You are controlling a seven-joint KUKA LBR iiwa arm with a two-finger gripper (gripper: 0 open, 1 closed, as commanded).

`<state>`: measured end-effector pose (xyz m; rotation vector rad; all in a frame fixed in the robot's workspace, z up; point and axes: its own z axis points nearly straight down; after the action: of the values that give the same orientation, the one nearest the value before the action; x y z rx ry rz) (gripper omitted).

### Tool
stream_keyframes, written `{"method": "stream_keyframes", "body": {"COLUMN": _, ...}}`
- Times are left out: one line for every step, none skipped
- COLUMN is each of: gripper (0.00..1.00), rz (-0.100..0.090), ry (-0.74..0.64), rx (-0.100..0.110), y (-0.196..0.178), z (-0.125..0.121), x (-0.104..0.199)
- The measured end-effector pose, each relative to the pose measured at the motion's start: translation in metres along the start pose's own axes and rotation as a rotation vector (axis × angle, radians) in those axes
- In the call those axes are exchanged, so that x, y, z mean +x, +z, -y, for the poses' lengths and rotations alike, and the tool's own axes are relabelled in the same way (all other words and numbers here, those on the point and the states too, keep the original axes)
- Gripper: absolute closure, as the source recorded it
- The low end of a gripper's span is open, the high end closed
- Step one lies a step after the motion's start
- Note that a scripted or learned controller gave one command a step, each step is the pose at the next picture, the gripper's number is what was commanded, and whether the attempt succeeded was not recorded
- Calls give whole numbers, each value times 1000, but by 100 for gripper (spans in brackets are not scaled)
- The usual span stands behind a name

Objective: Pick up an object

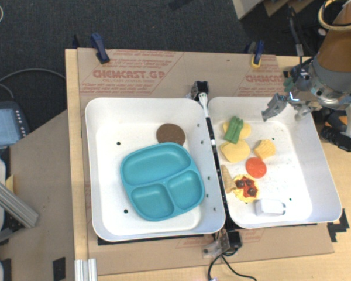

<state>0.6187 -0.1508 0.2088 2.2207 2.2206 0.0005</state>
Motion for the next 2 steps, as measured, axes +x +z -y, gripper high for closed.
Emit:
{"method": "stream_keyframes", "body": {"gripper": 0, "rz": -4, "ry": 2, "rx": 11, "y": 56, "z": 76, "x": 11}}
{"method": "stream_keyframes", "body": {"gripper": 0, "rz": -5, "ry": -2, "rx": 9, "y": 84, "z": 110, "x": 59}}
